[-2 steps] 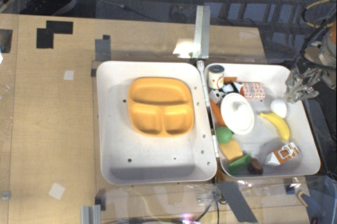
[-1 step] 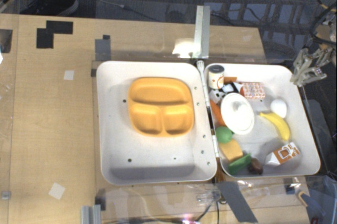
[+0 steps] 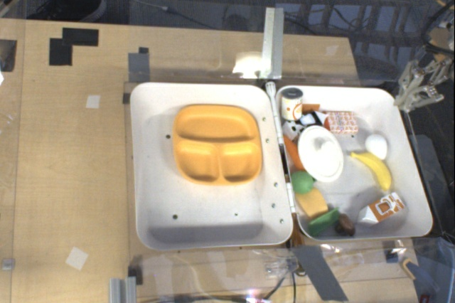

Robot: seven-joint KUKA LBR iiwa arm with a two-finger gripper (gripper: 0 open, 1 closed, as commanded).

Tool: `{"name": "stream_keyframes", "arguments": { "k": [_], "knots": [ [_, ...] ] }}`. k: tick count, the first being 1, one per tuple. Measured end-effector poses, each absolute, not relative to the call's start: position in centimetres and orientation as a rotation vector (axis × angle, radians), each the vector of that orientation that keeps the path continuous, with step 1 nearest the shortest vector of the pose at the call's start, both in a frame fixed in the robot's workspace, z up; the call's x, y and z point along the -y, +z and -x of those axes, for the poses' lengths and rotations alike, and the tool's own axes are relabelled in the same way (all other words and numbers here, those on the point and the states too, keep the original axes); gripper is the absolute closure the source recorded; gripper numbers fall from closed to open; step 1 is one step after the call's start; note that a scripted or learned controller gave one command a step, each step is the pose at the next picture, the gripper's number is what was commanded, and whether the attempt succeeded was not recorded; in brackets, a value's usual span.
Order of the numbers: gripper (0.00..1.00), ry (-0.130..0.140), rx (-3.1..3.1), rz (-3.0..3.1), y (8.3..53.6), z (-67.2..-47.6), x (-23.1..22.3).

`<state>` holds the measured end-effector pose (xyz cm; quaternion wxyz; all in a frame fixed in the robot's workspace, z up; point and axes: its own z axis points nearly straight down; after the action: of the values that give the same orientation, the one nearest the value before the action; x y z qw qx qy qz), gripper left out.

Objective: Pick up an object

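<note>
While the objects for picking crowd the right bin [image 3: 416, 152], we see a banana [image 3: 375, 170] lying near its middle, a white egg [image 3: 377, 146] just above it and a white bowl [image 3: 321, 153] turned over just to its left. A small carton [image 3: 384, 208] with an orange label sits below the banana, near the bin's lower right corner. Along the bin's left side we make out a green ball [image 3: 303, 182], a yellow block [image 3: 312, 203], a green piece [image 3: 323, 220] and a dark brown piece [image 3: 345, 225], with a small can [image 3: 291, 102] and a red-checked packet [image 3: 342, 123] towards the top. The left bin [image 3: 153, 152] holds a yellow divided tray [image 3: 217, 144]. The gripper [image 3: 419, 87] hangs at the frame's right edge, outside the right bin's top corner, well apart from the objects; we cannot tell how its jaws stand.
</note>
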<state>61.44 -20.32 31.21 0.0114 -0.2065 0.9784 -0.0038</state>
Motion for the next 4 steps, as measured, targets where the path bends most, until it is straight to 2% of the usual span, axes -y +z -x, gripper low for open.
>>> {"name": "stream_keyframes", "arguments": {
  "k": [1,2,3,4],
  "knots": [
    [1.0,-0.017,-3.041,0.643,32.6,-61.7,20.2],
    [1.0,-0.005,-2.973,0.982,29.6,-67.1,20.4],
    [1.0,-0.006,-3.06,0.669,29.7,-55.3,20.0],
    [1.0,-0.012,-3.05,0.672,31.0,-55.5,19.8]
  ]
}}
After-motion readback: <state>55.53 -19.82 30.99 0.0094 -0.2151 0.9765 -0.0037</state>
